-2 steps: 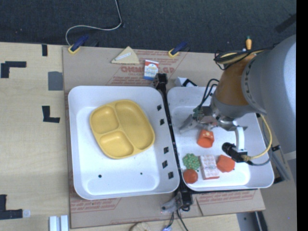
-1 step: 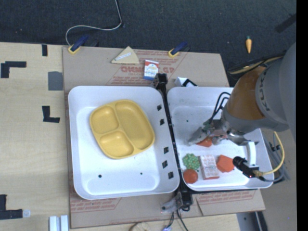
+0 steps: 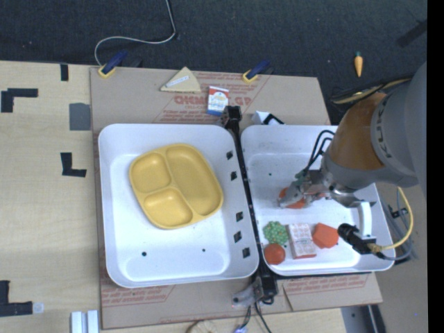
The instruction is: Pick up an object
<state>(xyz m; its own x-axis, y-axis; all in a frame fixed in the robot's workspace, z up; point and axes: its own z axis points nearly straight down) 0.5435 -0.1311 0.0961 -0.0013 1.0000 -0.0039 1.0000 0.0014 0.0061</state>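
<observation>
Camera view: gripper low in the right bin, right over a small orange-red object.

The orange-red object [image 3: 294, 201] lies in the middle of the right bin [image 3: 277, 148], and the gripper [image 3: 305, 189] sits directly on top of it, the arm [image 3: 361, 144] coming down from the upper right; whether the piece is actually caught cannot be told, since the wrist hides the contact. Its long axis looks roughly left to right, though little of it shows. Nearer the front wall lie a green piece [image 3: 276, 232], a red ball [image 3: 275, 254], a small printed box [image 3: 302, 240] and an orange-red lump [image 3: 325, 235], all apart from the gripper. The left bin [image 3: 118, 255] holds a yellow divided plate [image 3: 175, 184].
</observation>
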